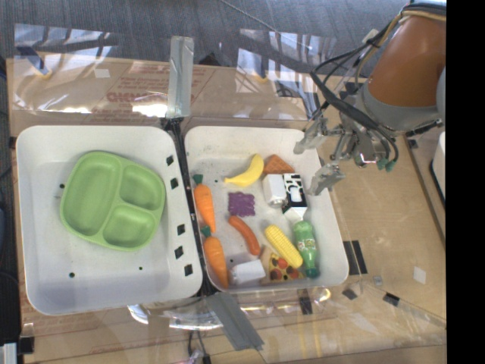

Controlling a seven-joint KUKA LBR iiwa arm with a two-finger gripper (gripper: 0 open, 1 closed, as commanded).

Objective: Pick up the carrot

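Observation:
Two carrots lie along the left wall of the right bin (pixel 327 226): one carrot (pixel 204 206) with a green top further back, another carrot (pixel 215 257) nearer the front. My gripper (pixel 319 158) hovers over the bin's back right corner, well to the right of both carrots. Its fingers (pixel 326 179) are spread apart with nothing between them.
The right bin also holds a banana (pixel 247 173), a purple piece (pixel 241 202), a red sausage (pixel 244 234), a corn cob (pixel 283 246), a green bottle (pixel 305 244), a white carton (pixel 276 189) and a pizza slice (pixel 279 164). A green divided plate (pixel 114 199) sits in the left bin (pixel 45 264).

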